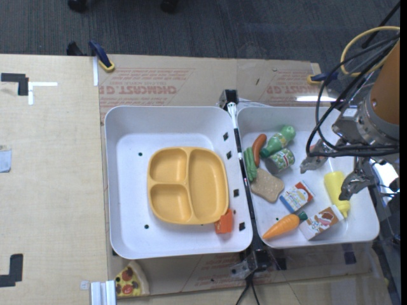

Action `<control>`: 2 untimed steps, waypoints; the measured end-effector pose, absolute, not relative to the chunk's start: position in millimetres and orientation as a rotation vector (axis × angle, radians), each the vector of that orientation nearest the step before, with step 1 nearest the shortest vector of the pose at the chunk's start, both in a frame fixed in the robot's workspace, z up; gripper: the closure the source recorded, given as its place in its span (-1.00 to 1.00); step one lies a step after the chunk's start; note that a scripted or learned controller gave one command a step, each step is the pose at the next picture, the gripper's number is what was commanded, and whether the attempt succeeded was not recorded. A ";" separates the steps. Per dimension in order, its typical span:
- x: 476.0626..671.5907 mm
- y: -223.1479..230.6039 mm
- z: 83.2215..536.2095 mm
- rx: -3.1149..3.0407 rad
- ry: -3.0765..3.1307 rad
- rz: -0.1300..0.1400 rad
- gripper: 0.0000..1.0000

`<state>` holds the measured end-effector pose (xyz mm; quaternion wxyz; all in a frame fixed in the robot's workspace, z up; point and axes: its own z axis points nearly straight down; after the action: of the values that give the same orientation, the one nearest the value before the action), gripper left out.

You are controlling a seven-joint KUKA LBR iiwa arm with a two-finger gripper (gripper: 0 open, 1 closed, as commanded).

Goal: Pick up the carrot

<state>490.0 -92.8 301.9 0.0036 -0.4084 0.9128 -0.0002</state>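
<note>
I see the gripper hanging over the right bin, its two fingers spread with nothing between them, above the yellow bottle and well right of the slice of bread. The carrot lies flat near the bin's near wall, leafy end to the right, just touching the small carton, so I judge a grasp across its middle keeps clear of that neighbour. The yellow plate sits in the left bin, away from the work.
</note>
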 end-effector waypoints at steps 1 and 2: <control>488.3 -90.4 304.8 -1.481 2.762 -0.001 -1.00; 479.7 -49.2 224.1 -1.915 2.486 0.002 -1.00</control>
<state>479.7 -49.2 224.1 0.0019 -0.6103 0.7921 0.0006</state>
